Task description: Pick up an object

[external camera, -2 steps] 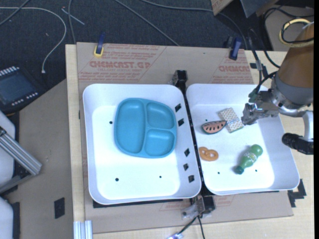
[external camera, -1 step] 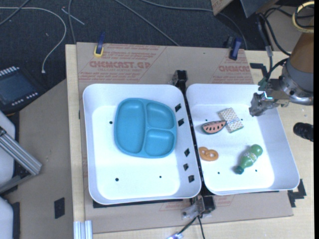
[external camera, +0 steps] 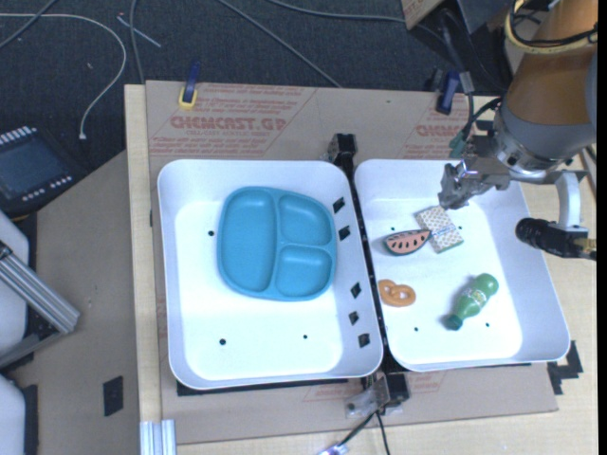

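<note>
Hovering over the far part of the right-hand bin (external camera: 531,335), the tool (external camera: 458,190) hangs just above the checkered packet (external camera: 439,228), which lies flat on the bin floor right beneath and slightly toward the near side of its tips. Whether the tool stands wide or narrow cannot be told from this slant, and nothing can be seen held in it.

Judged as the likely target, the packet looks thin, light and somewhat pliable, so a pinch across its short sides or over a raised corner seems wiser than pressing straight down on its face; it may slide on the smooth white floor. Just beside it, toward the bin divider from the tool, lies the watermelon slice (external camera: 406,242), touching or nearly touching the packet, so a closing pinch could nudge both. Nearer the camera from the tool sit the pretzel (external camera: 397,294) and the green bottle (external camera: 471,301), which looks rounded and prone to roll.
</note>
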Robot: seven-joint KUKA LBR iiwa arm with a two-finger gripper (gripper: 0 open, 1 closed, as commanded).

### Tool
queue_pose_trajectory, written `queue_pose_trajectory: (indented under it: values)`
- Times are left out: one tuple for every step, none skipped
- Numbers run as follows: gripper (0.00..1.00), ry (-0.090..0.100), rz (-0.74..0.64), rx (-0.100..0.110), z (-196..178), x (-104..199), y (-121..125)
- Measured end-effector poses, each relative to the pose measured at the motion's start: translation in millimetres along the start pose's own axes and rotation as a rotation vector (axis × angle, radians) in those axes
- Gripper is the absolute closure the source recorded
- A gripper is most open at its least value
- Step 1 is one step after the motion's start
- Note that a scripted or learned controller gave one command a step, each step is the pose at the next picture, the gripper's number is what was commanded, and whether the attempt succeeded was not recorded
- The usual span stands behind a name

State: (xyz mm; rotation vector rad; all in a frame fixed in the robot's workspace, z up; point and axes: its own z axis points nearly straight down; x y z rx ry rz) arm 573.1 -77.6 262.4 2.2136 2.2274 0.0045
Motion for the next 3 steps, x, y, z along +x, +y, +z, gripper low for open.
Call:
queue_pose_trajectory:
  values:
    - [1.00,0.000,0.000,0.001,0.3,53.5,6.3]
    - [1.00,0.002,0.000,0.006,14.9,111.9,11.4]
    - [1.00,0.001,0.002,0.007,35.9,158.0,22.1]
